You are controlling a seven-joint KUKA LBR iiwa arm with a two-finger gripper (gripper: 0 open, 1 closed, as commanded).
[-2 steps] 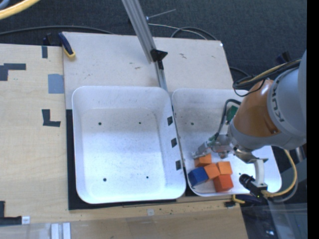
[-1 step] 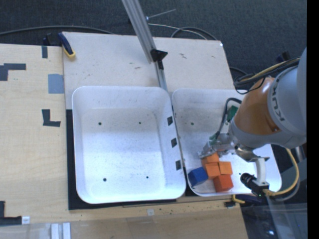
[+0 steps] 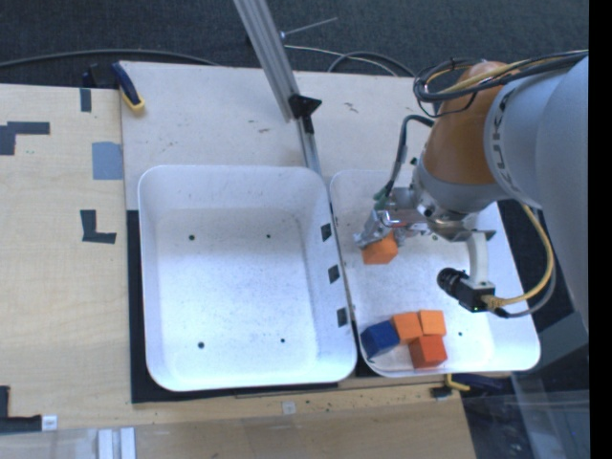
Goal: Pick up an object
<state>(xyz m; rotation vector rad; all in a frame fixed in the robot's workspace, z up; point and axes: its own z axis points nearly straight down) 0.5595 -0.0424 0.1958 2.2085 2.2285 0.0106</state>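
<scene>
In the right bin (image 3: 497, 352), my gripper (image 3: 382, 234) reaches down over the upper left part. A small orange block (image 3: 381, 251) sits between its metal fingertips (image 3: 371, 233), and the fingers are shut on it. At the bin's front lie a blue block (image 3: 380, 337), two orange blocks (image 3: 408, 325) (image 3: 432, 321) and a darker orange-red block (image 3: 427, 352), packed close together. The wrist and the orange band (image 3: 459, 151) cover the bin's back right part.
The left bin (image 3: 153, 256) stands beside the right one, their rims touching. A slanted metal rail (image 3: 273, 55) comes down from the top to the bins' back edge. A cable connector (image 3: 459, 290) hangs off the arm over the right bin. A blue-and-yellow tool (image 3: 127, 86) lies far left.
</scene>
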